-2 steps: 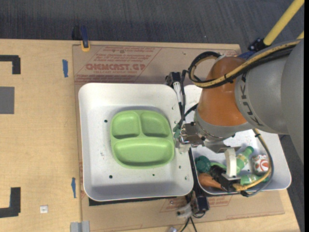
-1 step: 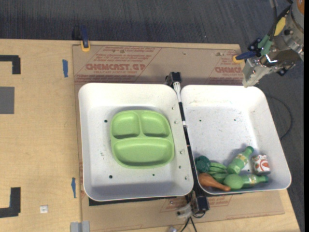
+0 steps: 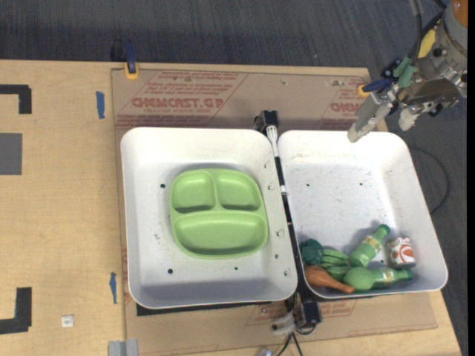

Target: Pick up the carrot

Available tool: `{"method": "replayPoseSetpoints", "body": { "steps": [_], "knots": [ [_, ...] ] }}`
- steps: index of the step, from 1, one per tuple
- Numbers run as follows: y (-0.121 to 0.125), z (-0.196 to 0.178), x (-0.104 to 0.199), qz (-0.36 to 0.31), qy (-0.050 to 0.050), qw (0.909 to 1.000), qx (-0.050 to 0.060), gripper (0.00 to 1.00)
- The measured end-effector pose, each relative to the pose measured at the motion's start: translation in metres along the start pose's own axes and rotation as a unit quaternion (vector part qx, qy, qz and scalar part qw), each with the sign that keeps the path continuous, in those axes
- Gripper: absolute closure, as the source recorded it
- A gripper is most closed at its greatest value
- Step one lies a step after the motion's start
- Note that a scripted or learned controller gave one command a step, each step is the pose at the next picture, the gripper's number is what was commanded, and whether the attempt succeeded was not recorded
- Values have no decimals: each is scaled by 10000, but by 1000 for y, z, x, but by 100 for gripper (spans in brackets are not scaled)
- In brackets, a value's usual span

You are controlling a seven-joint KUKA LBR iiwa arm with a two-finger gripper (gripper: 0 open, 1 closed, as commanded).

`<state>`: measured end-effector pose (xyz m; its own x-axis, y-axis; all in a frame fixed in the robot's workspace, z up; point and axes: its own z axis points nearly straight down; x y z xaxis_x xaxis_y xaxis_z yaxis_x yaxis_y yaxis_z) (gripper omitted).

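The orange carrot [image 3: 327, 279] lies in the near left corner of the right bin [image 3: 349, 176], its tip pointing right. It rests against a dark green leafy piece [image 3: 315, 252] and a green bottle [image 3: 378, 277]. My gripper [image 3: 386, 122] hangs over the far right rim of that bin, well away from the carrot. Its two grey fingers [image 3: 363, 127] are spread apart, open, with nothing between them.
A second green bottle [image 3: 369, 247] and a red and white can [image 3: 401, 251] crowd the same near corner. The left bin [image 3: 141, 199] holds a green divided plate [image 3: 219, 212]. A black clamp [image 3: 268, 120] sits at the far end of the seam between the bins.
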<state>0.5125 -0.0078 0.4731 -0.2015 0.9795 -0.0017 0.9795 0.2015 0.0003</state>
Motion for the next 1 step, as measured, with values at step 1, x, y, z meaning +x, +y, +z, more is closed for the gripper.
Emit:
{"method": "replayPoseSetpoints", "body": {
  "steps": [1],
  "knots": [
    [11,168,78,695,11,9976,59,0]
  ]
}}
